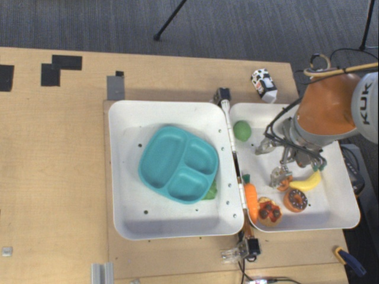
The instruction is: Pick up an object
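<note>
Two white bins sit side by side on the counter [53, 158], a left bin [124, 218] and a right bin [346, 209]. The only readable writing is "KU" in dark letters on the arm's [331, 108] grey casing at the view's right edge; the rest of the word is cut off. The left bin holds one teal divided plate [177, 163], tilted, with a scrap of something green [209, 193] peeping from under its lower right corner. The right bin holds one green ball [241, 130] near its upper left corner, one carrot [251, 197] lying along the left wall, one banana [307, 182], one round orange piece [295, 200] just below the banana, and one dark round toy [269, 212] with red and orange bits beside the carrot's lower end. The gripper [282, 177] hangs low over the right bin, just left of the banana and above the orange piece; whether it is apart or together cannot be told. Outside the bins, one small black-and-white carton [263, 84] stands on the counter above the right bin.
</note>
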Tool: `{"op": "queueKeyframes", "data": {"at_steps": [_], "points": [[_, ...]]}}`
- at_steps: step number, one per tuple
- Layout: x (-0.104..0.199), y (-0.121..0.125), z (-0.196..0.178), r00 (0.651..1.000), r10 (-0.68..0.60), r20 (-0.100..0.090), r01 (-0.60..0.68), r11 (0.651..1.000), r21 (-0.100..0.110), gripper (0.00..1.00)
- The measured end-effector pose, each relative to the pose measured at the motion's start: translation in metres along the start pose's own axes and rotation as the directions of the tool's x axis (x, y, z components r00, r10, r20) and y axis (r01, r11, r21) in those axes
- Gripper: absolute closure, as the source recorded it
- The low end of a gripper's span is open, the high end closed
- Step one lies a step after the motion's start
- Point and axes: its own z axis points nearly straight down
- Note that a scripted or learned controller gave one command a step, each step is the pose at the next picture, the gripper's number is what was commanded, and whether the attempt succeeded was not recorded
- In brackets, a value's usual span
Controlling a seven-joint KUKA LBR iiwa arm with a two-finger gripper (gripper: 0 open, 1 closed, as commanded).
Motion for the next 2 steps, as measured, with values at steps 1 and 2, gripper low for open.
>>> {"op": "queueKeyframes", "data": {"at_steps": [1, 2], "points": [[0.030, 0.040, -0.001, 1.000, -0.025, 0.004, 0.025, 1.000, 0.001, 0.00], [0.042, 0.001, -0.001, 0.991, 0.132, 0.002, -0.132, 0.991, -0.001, 0.00]]}}
